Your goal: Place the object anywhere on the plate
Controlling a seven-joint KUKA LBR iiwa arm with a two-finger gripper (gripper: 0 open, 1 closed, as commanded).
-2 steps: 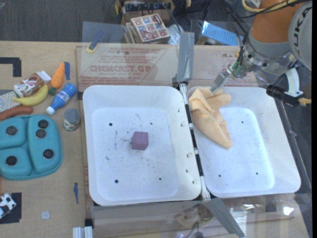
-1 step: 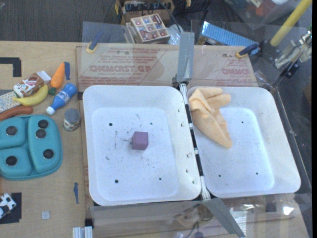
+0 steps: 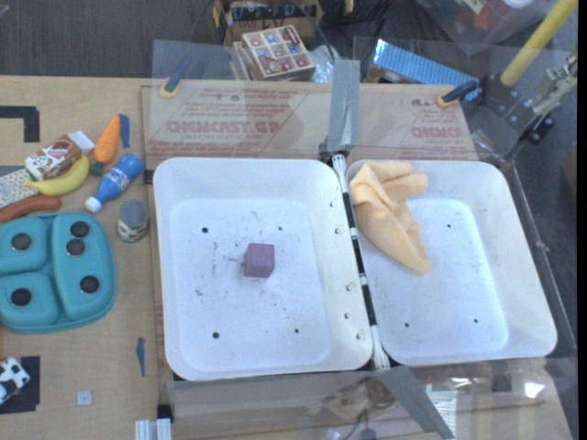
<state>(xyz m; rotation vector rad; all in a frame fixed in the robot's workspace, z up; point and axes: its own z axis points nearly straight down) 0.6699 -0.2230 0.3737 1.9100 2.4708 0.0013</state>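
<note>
Left edge of bench (image 3: 73,99), wood top: toy banana (image 3: 57,180), carrot (image 3: 110,138), small blue bottle (image 3: 115,181), a grey can (image 3: 133,220), and a teal divided tray (image 3: 50,269) with dark dots in its wells, lying near the bench's front-left corner.

Left bin (image 3: 165,246): purple block (image 3: 259,260) sits alone near the bin's centre, flat on the floor, well apart from every wall. Dark specks are scattered on the floor around it. Nothing stands over or against the block.

Right bin (image 3: 541,273): crumpled yellow cloth (image 3: 390,214) lies in the back-left corner, touching the wall shared with the left bin.

Behind both bins: printed cardboard sheet (image 3: 238,117). Beyond the bench edge: patterned box (image 3: 275,51), dark floor, slanted yellow pole (image 3: 546,26) at far right.

Claw state: cannot tell.
</note>
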